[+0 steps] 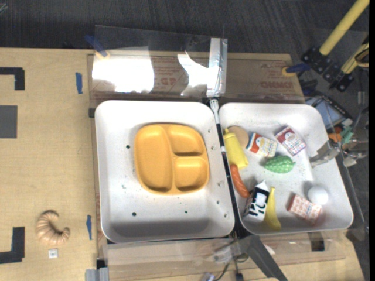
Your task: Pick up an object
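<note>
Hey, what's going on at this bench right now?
A robot arm is set to pick an object from two white bins. Its gripper sits at the right bin's right edge with nothing seen between its fingers. That bin holds small play-food items, like a green piece and a white ball. The left bin holds a yellow divided tray.

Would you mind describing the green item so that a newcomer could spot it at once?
Start at the right bin, the one crowded with small items. Near its middle lies the green item, a bumpy oval just below two small red-and-white cartons. It is the sole green thing among red, yellow and white neighbours.
</note>
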`<state>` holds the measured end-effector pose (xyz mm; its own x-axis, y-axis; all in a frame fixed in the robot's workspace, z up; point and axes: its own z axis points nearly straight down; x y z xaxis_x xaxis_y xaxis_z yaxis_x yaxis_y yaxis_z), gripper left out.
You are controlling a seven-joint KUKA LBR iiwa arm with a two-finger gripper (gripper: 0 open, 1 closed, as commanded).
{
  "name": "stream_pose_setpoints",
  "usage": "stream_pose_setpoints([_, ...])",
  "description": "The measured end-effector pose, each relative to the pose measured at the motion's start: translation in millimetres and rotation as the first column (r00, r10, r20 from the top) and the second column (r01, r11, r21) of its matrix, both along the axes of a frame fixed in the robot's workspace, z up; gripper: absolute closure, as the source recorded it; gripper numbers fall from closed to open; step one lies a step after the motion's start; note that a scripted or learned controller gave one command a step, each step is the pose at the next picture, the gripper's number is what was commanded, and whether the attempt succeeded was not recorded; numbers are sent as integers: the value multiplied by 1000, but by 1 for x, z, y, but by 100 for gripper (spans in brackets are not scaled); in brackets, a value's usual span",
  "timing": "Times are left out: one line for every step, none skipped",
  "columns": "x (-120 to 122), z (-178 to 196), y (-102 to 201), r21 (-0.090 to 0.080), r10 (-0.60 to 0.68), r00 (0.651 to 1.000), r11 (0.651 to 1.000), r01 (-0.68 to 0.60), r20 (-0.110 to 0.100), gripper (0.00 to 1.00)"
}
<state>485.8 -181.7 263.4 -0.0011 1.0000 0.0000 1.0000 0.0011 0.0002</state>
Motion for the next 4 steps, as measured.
stream_pose_setpoints([23, -148, 34, -1, -550, 835, 835, 550, -8, 0])
stream_pose_setpoints([62, -122, 43, -1, -697, 717, 717, 697, -1, 0])
stream_pose_setpoints([-2, -174, 71, 7, -584, 811, 811, 584, 11, 0])
stream_pose_setpoints([-4, -176, 71, 5, -585, 811, 811, 585, 8, 0])
